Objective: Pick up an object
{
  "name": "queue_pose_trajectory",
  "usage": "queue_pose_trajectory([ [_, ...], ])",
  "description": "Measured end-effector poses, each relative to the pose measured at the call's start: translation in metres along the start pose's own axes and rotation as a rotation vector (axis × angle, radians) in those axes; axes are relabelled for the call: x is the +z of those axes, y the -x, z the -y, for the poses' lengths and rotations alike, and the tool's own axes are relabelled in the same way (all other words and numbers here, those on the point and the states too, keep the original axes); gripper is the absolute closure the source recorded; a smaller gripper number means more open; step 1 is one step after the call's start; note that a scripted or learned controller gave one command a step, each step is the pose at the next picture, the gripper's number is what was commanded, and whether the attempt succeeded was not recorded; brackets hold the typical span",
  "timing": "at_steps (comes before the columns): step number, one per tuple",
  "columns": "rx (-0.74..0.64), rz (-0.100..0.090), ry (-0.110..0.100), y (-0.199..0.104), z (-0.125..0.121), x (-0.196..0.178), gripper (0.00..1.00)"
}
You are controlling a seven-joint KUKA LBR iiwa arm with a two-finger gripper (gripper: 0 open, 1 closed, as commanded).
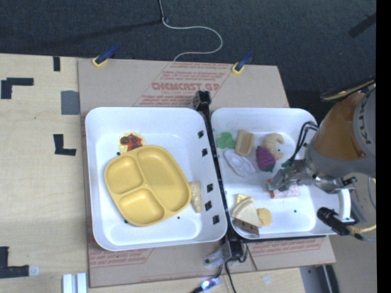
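gripper [276, 187] low in right bin [305, 118] — near purple toy [264, 157], fingers perhaps empty

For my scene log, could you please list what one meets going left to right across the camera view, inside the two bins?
Yellow divided tray → green toy → purple toy → gripper.

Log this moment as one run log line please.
arm: over right bin | gripper: low beside purple toy | left bin: yellow divided plate | pick: not yet done
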State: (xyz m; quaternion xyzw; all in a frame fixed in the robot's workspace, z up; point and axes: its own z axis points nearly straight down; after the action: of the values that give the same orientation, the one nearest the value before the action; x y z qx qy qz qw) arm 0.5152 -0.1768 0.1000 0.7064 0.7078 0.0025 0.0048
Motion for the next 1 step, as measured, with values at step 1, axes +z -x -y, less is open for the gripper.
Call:
queue_pose_trajectory([
  [1,0.001,-0.002,-0.006,0.0030,-0.0047,-0.0624,1.00],
])
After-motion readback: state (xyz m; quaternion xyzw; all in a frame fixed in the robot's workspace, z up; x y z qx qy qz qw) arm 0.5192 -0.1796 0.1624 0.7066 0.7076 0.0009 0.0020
